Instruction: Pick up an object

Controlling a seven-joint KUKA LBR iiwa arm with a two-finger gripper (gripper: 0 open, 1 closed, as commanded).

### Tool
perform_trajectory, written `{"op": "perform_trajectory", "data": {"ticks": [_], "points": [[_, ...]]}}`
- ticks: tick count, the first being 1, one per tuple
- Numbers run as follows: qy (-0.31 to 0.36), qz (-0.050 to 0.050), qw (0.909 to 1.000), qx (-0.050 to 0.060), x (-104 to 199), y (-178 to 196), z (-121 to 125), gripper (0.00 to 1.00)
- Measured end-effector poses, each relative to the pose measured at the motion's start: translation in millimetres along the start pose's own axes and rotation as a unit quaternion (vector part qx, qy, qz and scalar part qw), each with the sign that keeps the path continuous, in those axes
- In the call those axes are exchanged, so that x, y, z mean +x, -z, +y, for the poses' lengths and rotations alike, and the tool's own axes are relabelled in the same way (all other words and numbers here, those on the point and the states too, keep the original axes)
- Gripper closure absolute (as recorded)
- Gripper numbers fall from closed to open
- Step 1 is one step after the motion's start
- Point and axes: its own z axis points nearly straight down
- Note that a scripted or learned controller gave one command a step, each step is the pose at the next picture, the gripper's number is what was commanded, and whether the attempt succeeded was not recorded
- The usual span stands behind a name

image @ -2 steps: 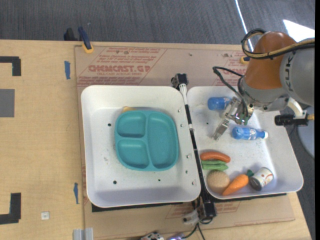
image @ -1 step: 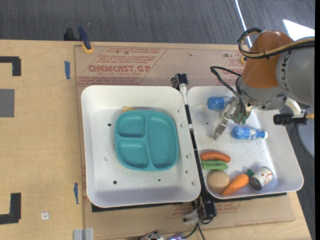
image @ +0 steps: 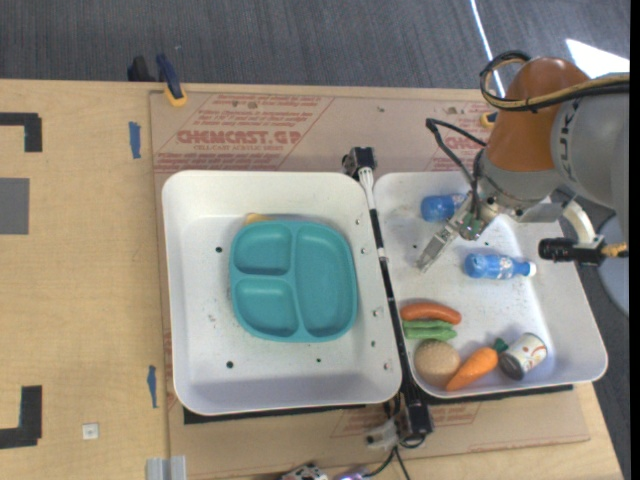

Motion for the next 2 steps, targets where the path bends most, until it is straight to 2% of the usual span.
{"op": "perform_trajectory", "data": {"ticks": [1, 2], "points": [[-0.051, -0.023, 0.9984, -0.012, -14, 42, -4, 0.0], [-0.09, -0.034, 0.995, -0.025, -48, 41, -17, 0.0]]}}
